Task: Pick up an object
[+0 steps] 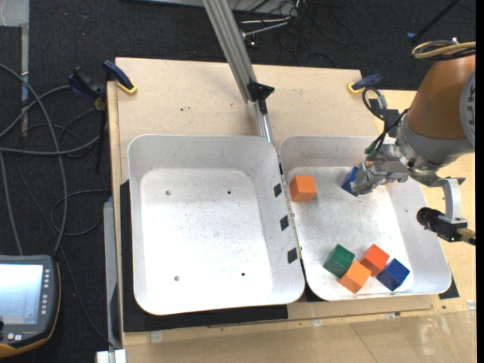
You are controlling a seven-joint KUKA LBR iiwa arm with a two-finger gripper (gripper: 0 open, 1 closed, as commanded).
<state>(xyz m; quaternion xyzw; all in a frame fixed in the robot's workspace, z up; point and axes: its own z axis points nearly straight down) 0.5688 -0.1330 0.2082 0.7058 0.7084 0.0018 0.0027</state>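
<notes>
My gripper point(366, 180) is low over the upper part of the right bin point(423, 225), reaching in from the right. A small blue block point(350, 181) shows at its left side, partly hidden by the gripper, and I cannot tell whether it is held. An orange cube point(303, 187) rests on the bin floor to the left of the gripper, apart from it. Near the bin's front edge lie a green cube point(339, 260), a red-orange block point(374, 258), an orange block point(355, 277) and a dark blue block point(392, 274), close together.
The left bin point(151, 203) sits beside the right one, with a raised divider rim point(286, 210) between them. A slanted metal pole point(234, 44) rises from the back of the bench. Clamps point(121, 78) hold the bench's back corners.
</notes>
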